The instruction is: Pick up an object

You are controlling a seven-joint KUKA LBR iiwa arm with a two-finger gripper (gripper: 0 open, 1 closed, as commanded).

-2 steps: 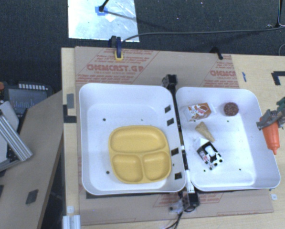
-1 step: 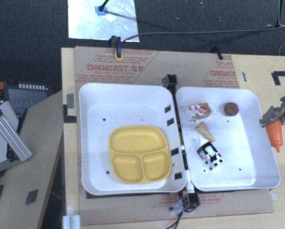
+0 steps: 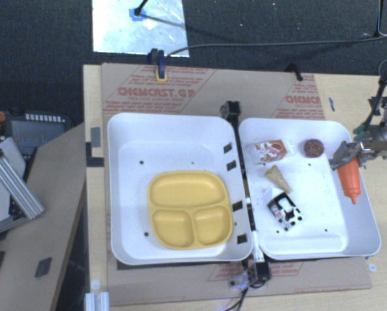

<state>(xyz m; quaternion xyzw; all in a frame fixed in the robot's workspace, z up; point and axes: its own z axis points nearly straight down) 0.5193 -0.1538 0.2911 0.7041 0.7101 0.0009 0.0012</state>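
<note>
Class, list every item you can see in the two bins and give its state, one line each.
Yellow divided tray: flat in left bin, upright.
Snack packet: lying flat, right bin.
Brown round piece: resting loose.
Tan wedge: lying on its side.
Black-and-white item: lying loose.
Orange bottle: lying against the right wall.
Pincer: at right rim, above the bottle's top.

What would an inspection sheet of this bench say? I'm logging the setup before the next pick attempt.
Surface: two white bins side by side, left bin, right bin, on printed cardboard.
Job's things: in the right bin, orange bottle at the right wall, red-white packet, dark round piece, tan wedge, black-white item.
Clutter: yellow divided tray in the left bin.
Grippers: gripper right by the bottle's top; grasp unclear.
Cables: grey cable behind the bins.
Surroundings: metal plate, dark floor.
</note>
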